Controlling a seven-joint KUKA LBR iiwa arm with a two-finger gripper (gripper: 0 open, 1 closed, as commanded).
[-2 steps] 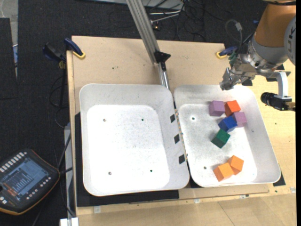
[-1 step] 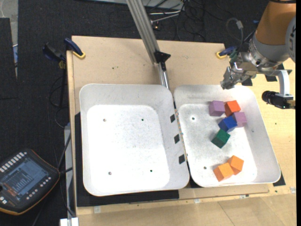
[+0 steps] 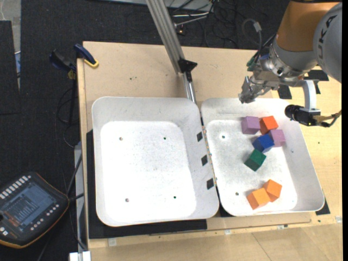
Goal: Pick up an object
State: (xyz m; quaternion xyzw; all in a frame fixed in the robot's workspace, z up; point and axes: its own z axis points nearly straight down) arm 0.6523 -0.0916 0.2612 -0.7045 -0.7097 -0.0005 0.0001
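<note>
While the arm (image 3: 312,31) leans in from your upper right, its gripper (image 3: 247,95), grip state unclear, hangs above the right bin's (image 3: 304,162) top edge.

Robot lab: teach pendant (image 3: 27,208), bench clamps (image 3: 76,57)

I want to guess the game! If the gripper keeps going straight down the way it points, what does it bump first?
Probably the right bin's white floor beside the purple block, though depth is hard to judge below the gripper.
</note>
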